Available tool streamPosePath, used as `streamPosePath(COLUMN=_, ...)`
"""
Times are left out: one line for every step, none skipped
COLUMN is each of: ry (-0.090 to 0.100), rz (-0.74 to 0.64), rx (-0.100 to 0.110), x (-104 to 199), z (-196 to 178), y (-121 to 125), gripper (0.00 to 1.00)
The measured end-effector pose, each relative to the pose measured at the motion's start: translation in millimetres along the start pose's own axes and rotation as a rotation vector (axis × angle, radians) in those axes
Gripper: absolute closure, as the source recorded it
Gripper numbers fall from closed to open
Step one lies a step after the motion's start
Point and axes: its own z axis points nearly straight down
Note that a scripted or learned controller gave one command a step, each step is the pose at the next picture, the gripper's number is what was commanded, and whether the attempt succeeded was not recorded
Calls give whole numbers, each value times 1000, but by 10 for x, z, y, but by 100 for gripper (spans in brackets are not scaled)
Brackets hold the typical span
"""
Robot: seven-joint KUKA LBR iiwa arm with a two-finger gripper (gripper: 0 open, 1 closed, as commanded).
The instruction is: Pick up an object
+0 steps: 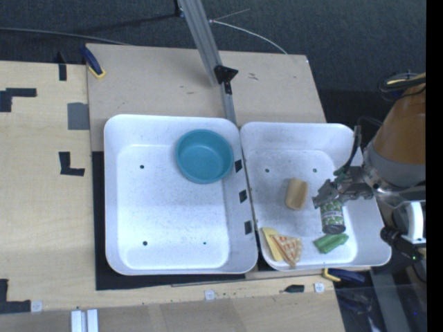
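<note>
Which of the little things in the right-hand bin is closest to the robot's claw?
The small dark can with a green label, directly under the gripper. The tan cylinder, green piece and yellow wedge lie farther off.

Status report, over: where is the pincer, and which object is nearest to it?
Pincer low in right bin, over the can. Green piece just below the can, tan block to its left. Blue bowl in left bin.
</note>
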Motion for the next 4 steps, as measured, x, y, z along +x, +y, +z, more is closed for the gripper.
streamPosePath(ry=-1, rz=1, rx=-1, x=-101, z=-512, y=40, gripper=100)
streamPosePath(ry=1, rz=-3, rx=3, x=245, z=-437, y=304, gripper=100)
streamPosePath(ry=2, rz=-5, rx=3, x=688, z=-417, y=687, gripper=100)
streamPosePath(ry=2, rz=-5, rx=4, x=1226, z=-356, y=874, gripper=100)
